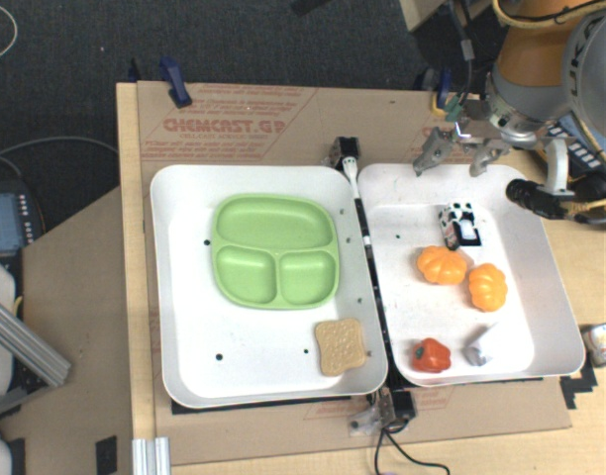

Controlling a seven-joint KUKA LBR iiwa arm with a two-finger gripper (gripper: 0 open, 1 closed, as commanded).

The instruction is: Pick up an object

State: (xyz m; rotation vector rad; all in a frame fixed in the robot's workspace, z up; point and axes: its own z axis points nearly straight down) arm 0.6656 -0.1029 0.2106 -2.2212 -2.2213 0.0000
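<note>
Sitting on a brown board [234, 117] with red writing on it are two white bins, side by side. The board is resting on a pale wooden bench [580, 295], and past the bench's far edge a dark carpet [135, 18] is covering the floor. A blue clip [174, 82] is biting the board's far edge near its left corner. Thin wires are lying on the carpet at the left.

The left bin [179, 265] is holding a green tray [275, 250] with three parts, in the middle. A tan slice of bread [341, 345] is lying flat near the bin's near right corner, just beside the tray but not touching it.

The right bin [402, 265] is holding the things to pick. A small black and white toy [459, 225] is sitting toward the far edge. Just nearer than it, two orange pumpkins are sitting close together in the middle: one pumpkin [442, 265] on the left, the other pumpkin [486, 287] beside it on the right. A red pepper [432, 355] is lying by the near edge, and a little grey piece [477, 349] is lying just to its right.

The grey and orange arm [551, 38] is reaching in at the far right corner. Its gripper [457, 152] is hanging over the far edge of the right bin, well apart from every toy. Its two fingers [430, 153] are spreading wide apart, with nothing between them.
</note>
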